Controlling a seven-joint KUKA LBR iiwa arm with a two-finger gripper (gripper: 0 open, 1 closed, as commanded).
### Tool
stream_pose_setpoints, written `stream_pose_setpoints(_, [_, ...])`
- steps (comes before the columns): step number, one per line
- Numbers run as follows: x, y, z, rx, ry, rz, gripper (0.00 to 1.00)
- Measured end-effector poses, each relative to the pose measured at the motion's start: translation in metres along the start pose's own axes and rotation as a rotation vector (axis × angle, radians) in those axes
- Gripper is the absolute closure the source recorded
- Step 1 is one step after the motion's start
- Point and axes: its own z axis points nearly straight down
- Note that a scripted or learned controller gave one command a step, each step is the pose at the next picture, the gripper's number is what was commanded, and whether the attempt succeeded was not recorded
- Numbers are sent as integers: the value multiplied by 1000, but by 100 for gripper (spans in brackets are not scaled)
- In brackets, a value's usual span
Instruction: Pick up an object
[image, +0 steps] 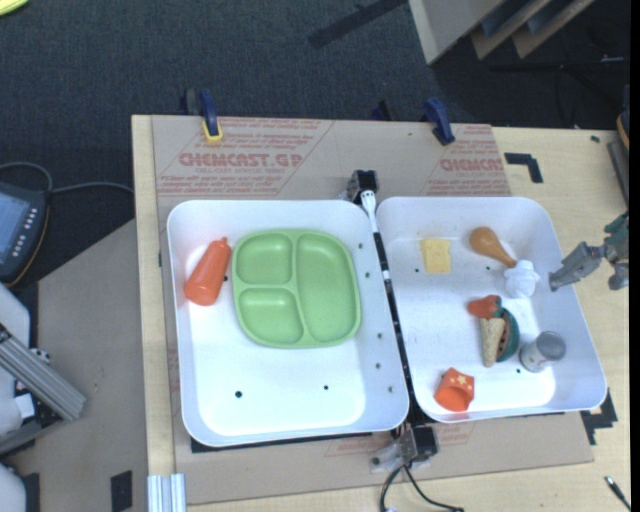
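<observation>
Looking down: two shallow white bins sat side by side on a bench covered with brown printed board.
Left bin (200, 400): it held a green divided plate (297, 288) with three compartments, lying flat toward the far half of the bin.
Orange bottle (207, 272): it lay just to the left of the green plate, tilted, its narrow end pointing to the far right.
Right bin (420, 225): it held a scatter of small toy foods.
Yellow square (436, 255): a flat piece like a cheese slice lay at the far left of the right bin.
Drumstick (492, 245): a tan toy chicken leg lay right of the yellow square, its white bone end (521, 277) reaching toward the gripper.
Sandwich on teal dish (497, 338): it lay near the middle of the right bin, with a small red piece (484, 306) touching its far edge.
Grey can (545, 349): a small cylinder stood just right of the teal dish.
Orange-red block (455, 389): it lay at the near side of the right bin, apart from the others.
Gripper (556, 280): it reached in from the right edge, over the right side of the right bin, just right of the drumstick's white end.
Claw state: I could not tell whether it was released or clenched; nothing was visible between it.
Clamps (210, 122): blue and yellow clamps pinned the board at the far edge.
</observation>
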Motion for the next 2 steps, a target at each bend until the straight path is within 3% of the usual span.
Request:
stream_pose_setpoints(1, [1,2,-6,-12,-4,-4,0])
stream_pose_setpoints(2, [10,0,52,-5,0,-4,0])
